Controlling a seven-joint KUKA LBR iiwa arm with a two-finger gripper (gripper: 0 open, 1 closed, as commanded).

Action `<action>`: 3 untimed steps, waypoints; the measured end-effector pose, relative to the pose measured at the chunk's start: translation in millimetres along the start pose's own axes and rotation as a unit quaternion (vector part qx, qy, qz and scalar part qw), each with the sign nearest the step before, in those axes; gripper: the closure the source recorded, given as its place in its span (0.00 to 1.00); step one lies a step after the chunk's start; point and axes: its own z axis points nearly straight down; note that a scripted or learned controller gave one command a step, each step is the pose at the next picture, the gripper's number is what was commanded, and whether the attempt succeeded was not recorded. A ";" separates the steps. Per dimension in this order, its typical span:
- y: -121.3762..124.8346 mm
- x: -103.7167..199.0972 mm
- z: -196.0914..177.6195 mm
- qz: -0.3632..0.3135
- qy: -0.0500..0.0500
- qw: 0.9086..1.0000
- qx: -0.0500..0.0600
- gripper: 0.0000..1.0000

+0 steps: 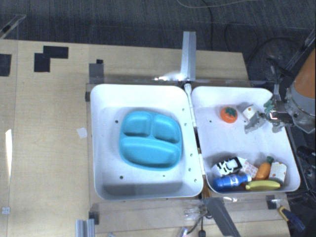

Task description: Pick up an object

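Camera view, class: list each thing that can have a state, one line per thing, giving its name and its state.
Blue tray: right way up, lying flat in the left bin, compartments bare.
Orange tomato toy: alone in the right bin, apart from the pile.
Blue bottle: lying on its side.
Banana: lying flat at the near wall.
Carrot: lying tilted in the pile.
Gripper: over the right bin.

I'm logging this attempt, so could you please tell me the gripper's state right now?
Gripper: over the right bin, near the orange toy; open or closed cannot be told.
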 end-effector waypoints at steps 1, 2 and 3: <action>-0.3 19.3 147.8 0.059 0.000 0.998 -0.005 0.00; 2.8 21.0 135.7 0.058 0.001 0.998 -0.009 1.00; 18.4 72.8 19.6 0.065 0.000 0.998 -0.002 1.00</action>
